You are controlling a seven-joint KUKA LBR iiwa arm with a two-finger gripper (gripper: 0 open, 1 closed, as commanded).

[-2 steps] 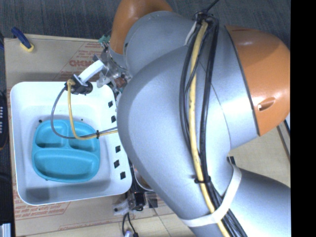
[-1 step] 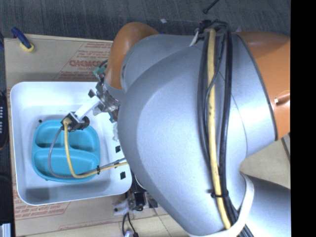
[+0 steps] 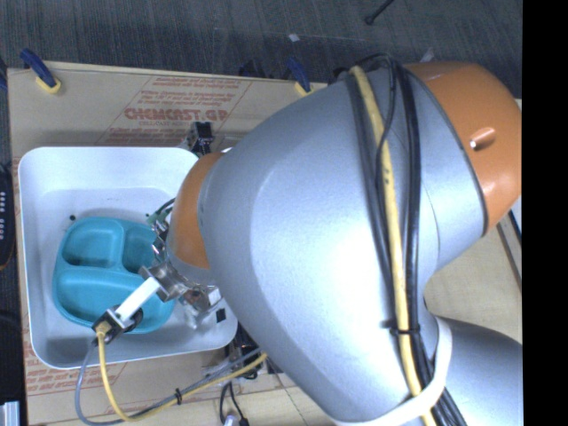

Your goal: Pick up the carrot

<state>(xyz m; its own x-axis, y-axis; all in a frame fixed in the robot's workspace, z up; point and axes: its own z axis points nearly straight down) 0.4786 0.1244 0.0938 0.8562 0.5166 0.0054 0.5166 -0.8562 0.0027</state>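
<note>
The grey arm (image 3: pixel 355 247), with its orange band (image 3: pixel 191 224) above the wrist, is seen reaching over the left white bin (image 3: pixel 35 238), which rests on the desk (image 3: pixel 177 105). A turquoise divided tray (image 3: pixel 93 269) lies in that bin. The pincer (image 3: pixel 182 282) is largely masked by the wrist, and whether it is open or closed cannot be told. The carrot cannot be located; it is presumably hidden beneath the arm. For a sound pick, the carrot should be approached from directly above, straddled across its narrow width, and lifted only once it is firmly enclosed.
</note>
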